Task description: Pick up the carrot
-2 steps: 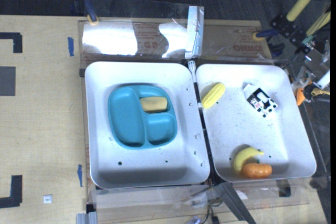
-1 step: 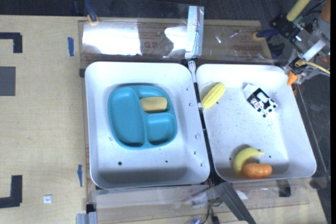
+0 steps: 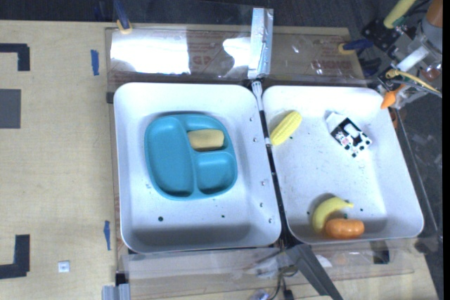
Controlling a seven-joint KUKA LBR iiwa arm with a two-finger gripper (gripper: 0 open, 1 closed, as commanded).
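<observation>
The carrot lies at the near edge of my right bin, touching the banana. An ear of corn rests by the divider, a black-and-white packet farther back. I cannot tell my pincer's state

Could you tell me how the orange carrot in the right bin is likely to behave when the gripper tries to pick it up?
The carrot looks smooth and rounded, so it may roll or slip from a pinch. It lies against the banana near the right bin's front wall, so a push would probably nudge the banana too. It looks stiff, not floppy.
</observation>
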